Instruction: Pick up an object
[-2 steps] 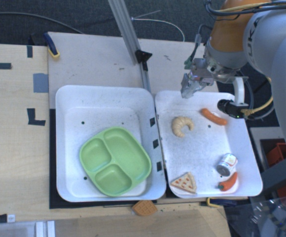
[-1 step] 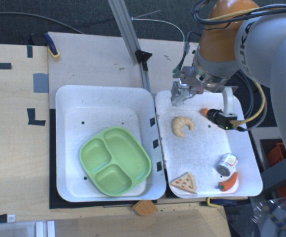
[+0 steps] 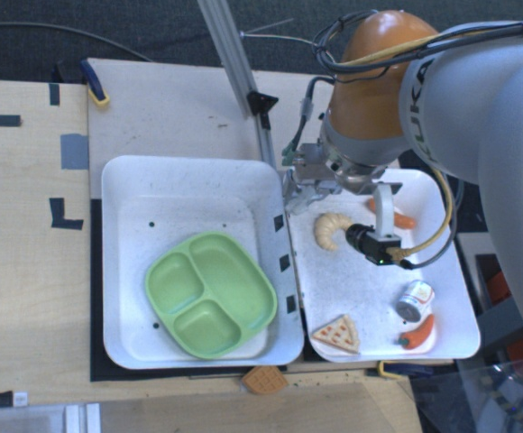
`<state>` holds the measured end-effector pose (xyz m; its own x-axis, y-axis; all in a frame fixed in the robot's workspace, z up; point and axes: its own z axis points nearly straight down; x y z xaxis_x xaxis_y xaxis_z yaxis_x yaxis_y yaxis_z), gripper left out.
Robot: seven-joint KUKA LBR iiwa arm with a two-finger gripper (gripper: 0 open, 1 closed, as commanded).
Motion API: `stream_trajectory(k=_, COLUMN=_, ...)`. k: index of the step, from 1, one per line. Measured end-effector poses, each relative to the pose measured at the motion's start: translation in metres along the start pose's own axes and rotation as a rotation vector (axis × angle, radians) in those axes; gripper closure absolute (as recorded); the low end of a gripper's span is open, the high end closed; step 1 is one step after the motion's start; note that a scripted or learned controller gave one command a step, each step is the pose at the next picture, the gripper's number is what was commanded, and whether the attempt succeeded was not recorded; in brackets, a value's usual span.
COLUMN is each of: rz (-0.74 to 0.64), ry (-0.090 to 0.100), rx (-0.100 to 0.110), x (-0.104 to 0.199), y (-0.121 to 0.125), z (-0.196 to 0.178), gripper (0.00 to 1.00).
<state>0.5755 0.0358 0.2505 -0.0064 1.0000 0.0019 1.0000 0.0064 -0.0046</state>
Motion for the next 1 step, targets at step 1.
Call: stream_trajectory(k=1, rz=0.0, ry=-0.001, rx=0.0, x=0.0433, y=-0.0204, z=0.008, gripper=1.0)
